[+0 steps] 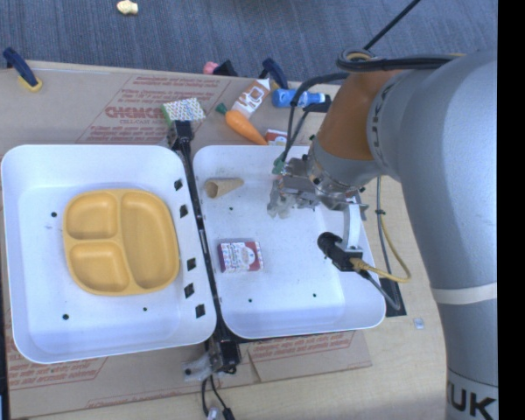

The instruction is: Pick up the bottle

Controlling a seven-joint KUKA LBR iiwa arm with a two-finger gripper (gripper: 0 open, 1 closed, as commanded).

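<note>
A small white bottle (252, 97) with an orange label lies on the cardboard behind the right bin (332, 309), outside it. My gripper (283, 199) hangs low over the back middle of the right bin, well in front of the bottle and a little to its right. Nothing shows between its metal fingertips. The grey arm with its orange band (350, 121) covers the bin's right rear corner.
The right bin holds a tan cone (223, 185) and a red-and-white packet (240, 256). A yellow divided plate (121, 240) lies in the left bin (26, 322). An orange carrot (243, 127), a blue item (299, 99) and a patterned block (183, 110) lie by the bottle.
</note>
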